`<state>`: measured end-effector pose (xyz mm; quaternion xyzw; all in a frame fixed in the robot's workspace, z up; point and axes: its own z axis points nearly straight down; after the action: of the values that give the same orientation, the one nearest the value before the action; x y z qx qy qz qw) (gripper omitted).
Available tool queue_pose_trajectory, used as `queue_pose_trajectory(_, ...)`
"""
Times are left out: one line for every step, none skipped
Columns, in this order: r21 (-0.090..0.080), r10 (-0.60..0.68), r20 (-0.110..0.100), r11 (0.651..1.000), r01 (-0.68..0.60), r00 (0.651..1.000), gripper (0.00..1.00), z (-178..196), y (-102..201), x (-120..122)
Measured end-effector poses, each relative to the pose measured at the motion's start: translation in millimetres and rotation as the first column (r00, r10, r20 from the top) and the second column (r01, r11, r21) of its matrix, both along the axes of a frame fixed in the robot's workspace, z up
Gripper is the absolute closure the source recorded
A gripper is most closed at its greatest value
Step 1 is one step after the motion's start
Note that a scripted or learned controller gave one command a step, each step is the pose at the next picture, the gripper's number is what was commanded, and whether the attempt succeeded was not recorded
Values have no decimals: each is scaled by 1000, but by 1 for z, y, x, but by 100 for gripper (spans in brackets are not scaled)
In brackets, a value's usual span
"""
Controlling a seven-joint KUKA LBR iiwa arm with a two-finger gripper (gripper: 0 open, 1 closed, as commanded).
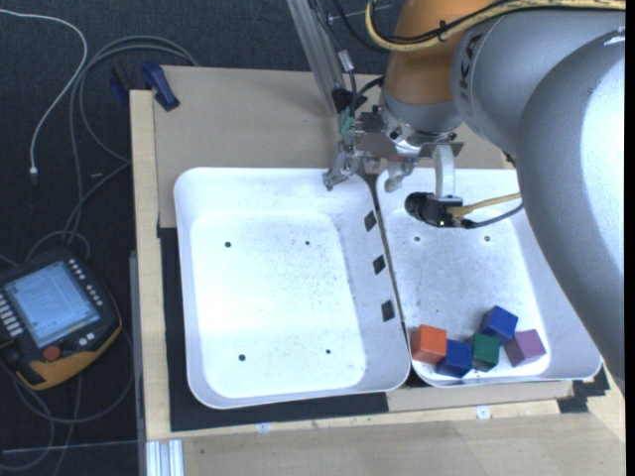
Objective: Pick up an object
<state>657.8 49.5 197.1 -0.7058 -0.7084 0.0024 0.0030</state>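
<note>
Hand (368, 172) up at top middle of the frame, over the far edge where the two bins meet. Fingers spread wide, nothing between them. Blocks bunched in the lower right corner of the right bin (451, 266): orange block (429, 343), two blue blocks (499, 322), green block (485, 349), purple block (527, 345).

The tan table (248, 117) carries two white bins side by side, the left bin (268, 286) and right bin (456, 266), over a black mat (184, 405).
</note>
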Motion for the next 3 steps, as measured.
queue_pose_trajectory(1, -2, 9, 1000, 2, 1000, 100, 15, -1, 2)
queue_pose_trajectory(2, 2, 2, 1000, -2, 1000, 100, 20, 40, -39)
queue_pose_trajectory(2, -2, 7, 1000, 2, 1000, 100, 31, 38, -36)
